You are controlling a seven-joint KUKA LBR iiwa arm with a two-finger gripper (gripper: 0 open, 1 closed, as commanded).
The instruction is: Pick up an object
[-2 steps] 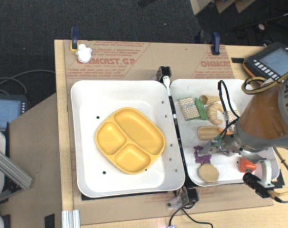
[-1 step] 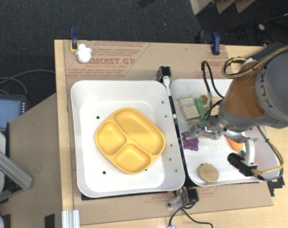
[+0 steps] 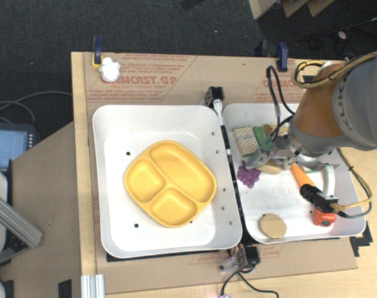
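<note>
My gripper (image 3: 264, 159) is low in the right bin (image 3: 287, 205), at its upper middle, with the arm reaching in from the right. A small tan piece (image 3: 273, 168) lies right at the gripper's tip; I cannot see whether it is held. Just left of the gripper are a beige checkered block (image 3: 244, 139) and a green item (image 3: 262, 136). A purple grape bunch (image 3: 248, 176) lies below and to the left. An orange carrot-like piece (image 3: 298, 174) sits to the right of the tip. A round tan disc (image 3: 274, 226) rests near the bin's front edge.
The left bin (image 3: 113, 129) holds a yellow three-part plate (image 3: 169, 182) in its middle. A ridge (image 3: 228, 166) divides the two bins. A small white object (image 3: 109, 71) lies on the cardboard at the back left. A small orange-red item (image 3: 325, 218) sits at the right bin's front right.
</note>
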